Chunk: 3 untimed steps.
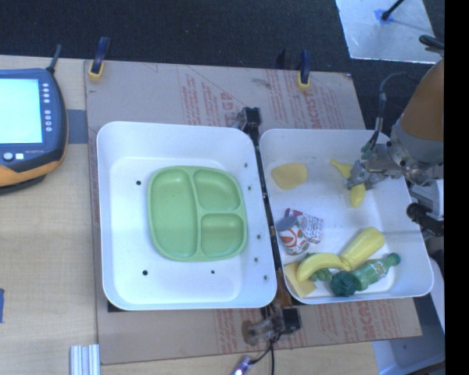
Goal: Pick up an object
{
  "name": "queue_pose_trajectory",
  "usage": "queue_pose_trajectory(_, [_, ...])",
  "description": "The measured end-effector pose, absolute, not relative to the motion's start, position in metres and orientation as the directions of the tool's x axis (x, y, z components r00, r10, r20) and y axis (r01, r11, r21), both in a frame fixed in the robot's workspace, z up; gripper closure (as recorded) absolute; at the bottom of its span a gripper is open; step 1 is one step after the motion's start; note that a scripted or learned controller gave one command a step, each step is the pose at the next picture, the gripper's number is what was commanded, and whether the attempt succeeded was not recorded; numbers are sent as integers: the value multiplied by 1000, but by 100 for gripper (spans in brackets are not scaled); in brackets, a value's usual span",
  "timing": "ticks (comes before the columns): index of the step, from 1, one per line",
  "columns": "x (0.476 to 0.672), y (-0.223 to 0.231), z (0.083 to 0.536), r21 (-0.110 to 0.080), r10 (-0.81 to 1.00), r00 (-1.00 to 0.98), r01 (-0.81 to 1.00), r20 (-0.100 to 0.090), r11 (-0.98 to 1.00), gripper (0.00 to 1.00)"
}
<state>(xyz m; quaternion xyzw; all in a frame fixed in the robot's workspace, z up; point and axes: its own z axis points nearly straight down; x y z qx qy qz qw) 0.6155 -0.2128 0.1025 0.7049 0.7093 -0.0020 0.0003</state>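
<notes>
The right bin [399, 291] holds several objects. A pale yellow flat piece [289, 175] lies at its back left, and a small yellow curved piece [357, 196] at the back right. My gripper [365, 172] hangs low directly over that curved piece, covering its middle. Toward the front lie a red and white crumpled packet [299, 231], a banana [316, 266], a yellow oblong object [363, 246], a green bottle [377, 269] and a dark green lump [345, 284].
The left bin [121, 209] holds a green divided plate [197, 212]. A control pendant with a screen [19, 127] rests on the bench at far left. Clamps [303, 67] stand at the board's back edge. The arm's grey and orange body [422, 116] overhangs the right bin's back right corner.
</notes>
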Motion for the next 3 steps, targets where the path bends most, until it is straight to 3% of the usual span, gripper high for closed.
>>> queue_pose_trajectory(1, [544,-171,182,-4,1000,-4,1000,0,4,100])
queue_pose_trajectory(2, [635,-126,241,-1,1000,-4,1000,1,4,100])
queue_pose_trajectory(3, [608,-58,255,-4,1000,-5,1000,1,5,100])
